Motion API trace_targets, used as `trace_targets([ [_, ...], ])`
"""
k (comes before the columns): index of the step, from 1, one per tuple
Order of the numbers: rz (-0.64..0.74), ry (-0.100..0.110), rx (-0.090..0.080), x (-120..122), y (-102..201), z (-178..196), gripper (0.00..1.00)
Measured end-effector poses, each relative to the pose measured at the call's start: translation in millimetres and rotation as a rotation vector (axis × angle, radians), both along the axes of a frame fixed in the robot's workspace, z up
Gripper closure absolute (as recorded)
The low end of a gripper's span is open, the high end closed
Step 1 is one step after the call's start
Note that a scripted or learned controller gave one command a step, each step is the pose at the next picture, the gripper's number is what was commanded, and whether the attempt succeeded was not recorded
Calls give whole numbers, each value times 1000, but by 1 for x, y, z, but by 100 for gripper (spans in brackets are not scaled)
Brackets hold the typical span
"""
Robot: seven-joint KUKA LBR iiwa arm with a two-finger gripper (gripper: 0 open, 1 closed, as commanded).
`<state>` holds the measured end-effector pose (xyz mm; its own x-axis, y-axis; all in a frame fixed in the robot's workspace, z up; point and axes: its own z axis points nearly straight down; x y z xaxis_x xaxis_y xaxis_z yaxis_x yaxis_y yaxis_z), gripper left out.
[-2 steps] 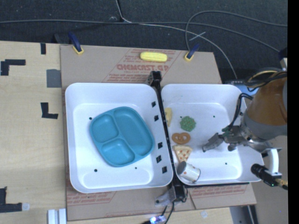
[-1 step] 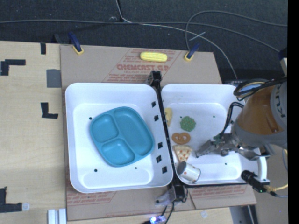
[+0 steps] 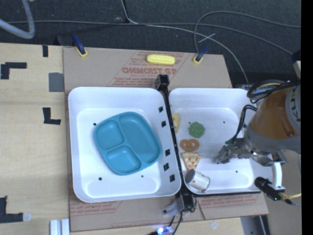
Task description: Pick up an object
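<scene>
The right bin (image 3: 210, 98) holds several small items along its left side: a green broccoli-like piece (image 3: 196, 129), a brown pretzel (image 3: 189, 144), a pizza-slice toy (image 3: 190, 160), a pale yellow piece (image 3: 175, 121) against the divider, and a white cup (image 3: 197, 180) lying on its side in the front left corner. My gripper (image 3: 225, 154) is low over the right bin's floor, right of the pretzel and apart from it. Nothing shows between its fingers. The arm's orange band (image 3: 274, 114) sits over the bin's right wall.
The left bin (image 3: 80, 102) holds a blue three-compartment plate (image 3: 128, 142). A yellow corn toy (image 3: 160, 59) lies on the cardboard behind the bins. Black clips line the divider (image 3: 167, 131) between the bins. Cables run across the dark floor at the back.
</scene>
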<state>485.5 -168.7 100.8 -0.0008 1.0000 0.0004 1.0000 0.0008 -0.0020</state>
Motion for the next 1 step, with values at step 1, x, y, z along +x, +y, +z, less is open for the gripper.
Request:
trace_targets([
  [1,1,-4,-1,2,3,42,100],
])
